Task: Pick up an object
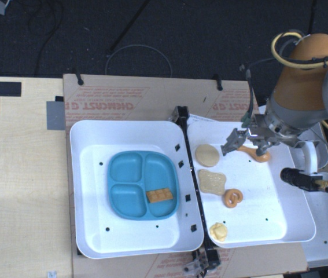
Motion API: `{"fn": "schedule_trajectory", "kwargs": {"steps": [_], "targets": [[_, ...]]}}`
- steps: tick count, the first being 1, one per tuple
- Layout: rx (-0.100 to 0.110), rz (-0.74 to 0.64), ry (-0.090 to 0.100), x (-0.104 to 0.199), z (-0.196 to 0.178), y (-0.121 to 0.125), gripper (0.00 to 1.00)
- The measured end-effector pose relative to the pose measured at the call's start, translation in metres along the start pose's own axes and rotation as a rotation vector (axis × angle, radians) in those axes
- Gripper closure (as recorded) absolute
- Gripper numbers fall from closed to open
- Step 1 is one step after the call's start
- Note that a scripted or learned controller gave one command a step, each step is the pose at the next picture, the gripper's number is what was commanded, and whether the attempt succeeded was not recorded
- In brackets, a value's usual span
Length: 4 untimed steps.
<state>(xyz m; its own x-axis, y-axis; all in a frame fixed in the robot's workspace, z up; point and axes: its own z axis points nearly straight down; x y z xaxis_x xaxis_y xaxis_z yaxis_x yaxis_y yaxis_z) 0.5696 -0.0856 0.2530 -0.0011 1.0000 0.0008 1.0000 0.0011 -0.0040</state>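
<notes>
Orange piece (254,153), right bin (294,225), far side; long axis left-right; lying just right of and under gripper (246,143); fingers spread, nothing between them; cookie (207,154) left; toast (212,182), pretzel (232,198) nearer.

Arm (300,83) reaches in from right, wrist pitched down; gripper (246,145) low over the right bin's far side, fingers spread apart.
</notes>
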Motion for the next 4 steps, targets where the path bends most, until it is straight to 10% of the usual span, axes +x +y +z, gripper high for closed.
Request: {"fn": "schedule_trajectory", "kwargs": {"steps": [3,4], "targets": [[-0.003,0.003,0.001,0.001,0.160,0.000,0.00],[-0.005,0.009,-0.004,-0.003,0.147,0.000,1.00]]}}
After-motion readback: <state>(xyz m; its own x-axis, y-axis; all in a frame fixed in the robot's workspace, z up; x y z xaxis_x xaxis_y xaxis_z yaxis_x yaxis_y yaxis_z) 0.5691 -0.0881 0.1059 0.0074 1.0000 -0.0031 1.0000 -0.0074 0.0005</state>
